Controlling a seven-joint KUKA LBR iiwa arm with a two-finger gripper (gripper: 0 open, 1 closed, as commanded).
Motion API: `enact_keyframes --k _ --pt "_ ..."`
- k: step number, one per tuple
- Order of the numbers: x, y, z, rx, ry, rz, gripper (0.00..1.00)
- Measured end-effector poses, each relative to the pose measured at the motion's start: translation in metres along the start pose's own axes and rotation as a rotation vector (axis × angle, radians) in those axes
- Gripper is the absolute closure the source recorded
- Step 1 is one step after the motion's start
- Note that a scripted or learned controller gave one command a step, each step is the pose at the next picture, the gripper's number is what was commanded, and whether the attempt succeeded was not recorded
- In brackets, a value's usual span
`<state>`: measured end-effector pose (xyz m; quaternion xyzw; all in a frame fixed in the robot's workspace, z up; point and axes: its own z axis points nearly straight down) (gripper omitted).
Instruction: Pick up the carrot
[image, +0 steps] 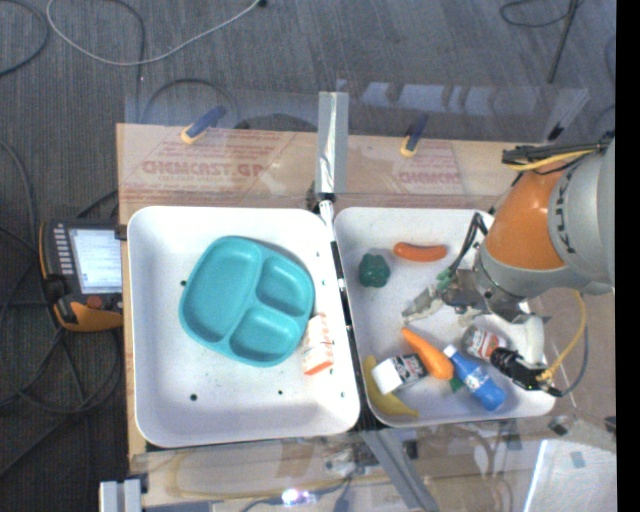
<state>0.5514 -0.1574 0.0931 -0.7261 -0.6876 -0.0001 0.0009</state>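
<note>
Toward the front of the right bin (350, 300): the carrot (428, 352), orange, lying flat and slanted, with its thin end pointing to the bin's back left. Touching its thick end, or nearly so, a small white bottle (398, 373) with a dark cap on one side and a blue bottle (478, 383) on the other. Right at the front edge, partly under the white bottle, a yellow banana (385, 395). Near the back edge, an orange sausage (420, 251), and just left of it a little dark green thing (374, 269), too small to name. Over the middle of this bin, reaching in from the right edge, the gripper (428, 300), its fingers apart with nothing between them, close to the carrot's thin end but not touching it. Behind the gripper, the arm's orange band (528, 232). Beside this bin on the tabletop (230, 165), the left bin (150, 400), with a blue-green plate (248, 300) of three parts in its middle. Leaning against the left bin's right wall, a small white and red packet (318, 345).
</note>
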Motion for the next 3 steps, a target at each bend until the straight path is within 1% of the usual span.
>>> enact_keyframes --k 1,2,3 --pt "0.020 -0.038 0.003 -0.018 -0.010 -0.195 0.00" --pt "0.021 -0.037 -0.007 -0.019 -0.006 -0.195 1.00" --pt "0.110 -0.055 -0.090 0.001 -0.002 0.065 1.00"
